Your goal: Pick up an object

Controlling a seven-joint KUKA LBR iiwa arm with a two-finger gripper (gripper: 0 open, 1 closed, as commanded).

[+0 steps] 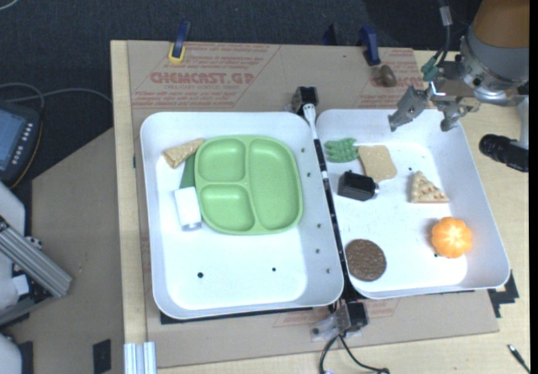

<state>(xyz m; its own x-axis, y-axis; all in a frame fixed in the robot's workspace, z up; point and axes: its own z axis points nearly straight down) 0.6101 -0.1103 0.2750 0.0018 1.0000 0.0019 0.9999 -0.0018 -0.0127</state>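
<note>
Scattered loose across the right white bin (487, 229), nearest first, lie a round brown cookie (366, 259), an orange fruit (451, 238), a black block (356, 187), a triangular cracker (427, 189), a tan bread slice (377, 162) and a green leafy piece (340, 149), spaced so fingers can fit around any one. Over the bin's far edge hangs the two-finger gripper (430, 114), fingers spread, grasping nothing.
</note>
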